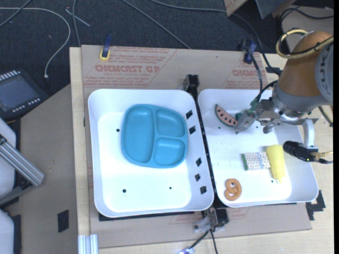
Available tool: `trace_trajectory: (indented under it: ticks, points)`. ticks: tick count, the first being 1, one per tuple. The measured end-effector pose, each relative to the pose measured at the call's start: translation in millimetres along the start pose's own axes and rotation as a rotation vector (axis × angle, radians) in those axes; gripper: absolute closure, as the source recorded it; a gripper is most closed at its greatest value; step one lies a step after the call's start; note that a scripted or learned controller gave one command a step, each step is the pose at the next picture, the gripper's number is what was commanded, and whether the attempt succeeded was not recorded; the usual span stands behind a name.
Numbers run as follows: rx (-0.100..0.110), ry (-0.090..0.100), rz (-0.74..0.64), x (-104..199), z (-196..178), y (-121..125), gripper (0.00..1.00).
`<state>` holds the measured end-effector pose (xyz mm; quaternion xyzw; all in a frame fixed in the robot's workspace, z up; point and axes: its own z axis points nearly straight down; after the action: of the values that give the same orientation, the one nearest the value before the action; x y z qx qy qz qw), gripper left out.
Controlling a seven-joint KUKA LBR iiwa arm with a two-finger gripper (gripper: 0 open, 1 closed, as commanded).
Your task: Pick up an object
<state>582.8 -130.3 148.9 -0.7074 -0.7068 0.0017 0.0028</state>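
Watermelon slice [225, 116] lying at the back left of the right bin [304, 192], just left of the gripper [242, 124]. Gripper low over the bin floor, nothing seen between its fingers; open or clenched, cannot tell. Nearer the front: patterned sponge [256, 161], yellow banana [276, 162] beside it, pretzel [232, 189] at the front edge. Blue divided plate [154, 136] in the left bin [106, 189].

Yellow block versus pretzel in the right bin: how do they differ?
The yellow block is plain yellow; the pretzel is orange-brown. The yellow block is long and larger; the pretzel is small, rounded, with holes. The pretzel lies nearer the bin's front rim. Both rest flat in the right bin.
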Motion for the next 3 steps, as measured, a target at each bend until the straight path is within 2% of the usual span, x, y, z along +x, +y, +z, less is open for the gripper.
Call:
trace_trajectory:
  ticks: [1, 2, 3]
  points:
    - [0.0, 0.0, 0.0, -10, 54, 2, 0.0]
    - [-0.007, 0.0, 0.0, -9, 39, 3, 1.0]
    - [-0.013, -0.003, -0.002, -9, -25, 7, 1.0]
